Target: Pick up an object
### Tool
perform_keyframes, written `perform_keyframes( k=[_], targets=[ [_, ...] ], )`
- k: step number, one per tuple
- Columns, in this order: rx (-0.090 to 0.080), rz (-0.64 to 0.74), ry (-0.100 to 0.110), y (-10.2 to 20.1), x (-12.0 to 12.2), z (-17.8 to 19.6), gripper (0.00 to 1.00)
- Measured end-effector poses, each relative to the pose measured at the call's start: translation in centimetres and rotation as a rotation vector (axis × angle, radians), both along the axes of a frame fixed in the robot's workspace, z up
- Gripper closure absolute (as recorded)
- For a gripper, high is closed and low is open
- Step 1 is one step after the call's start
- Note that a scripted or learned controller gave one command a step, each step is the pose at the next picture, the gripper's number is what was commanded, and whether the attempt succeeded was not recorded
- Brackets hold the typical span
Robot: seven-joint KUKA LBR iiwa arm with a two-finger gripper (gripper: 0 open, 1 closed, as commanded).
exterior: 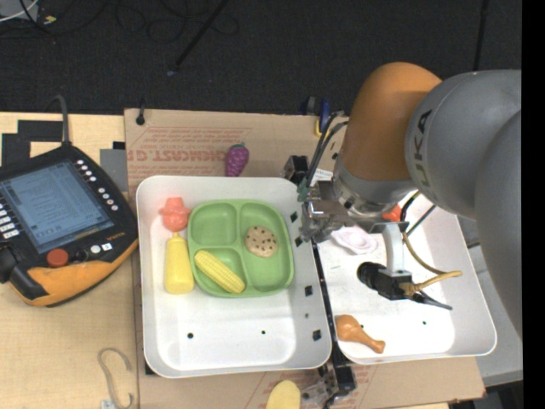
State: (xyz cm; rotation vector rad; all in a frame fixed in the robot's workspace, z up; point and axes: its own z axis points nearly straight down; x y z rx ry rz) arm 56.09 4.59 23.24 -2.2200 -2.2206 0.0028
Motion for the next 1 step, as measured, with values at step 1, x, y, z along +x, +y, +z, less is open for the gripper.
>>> perform_keyframes(
  k=[1],
  targets=[
    [0.0, -0.002, 0.002, 0.73, 0.67, -1.18, 1.0]
  ],
)
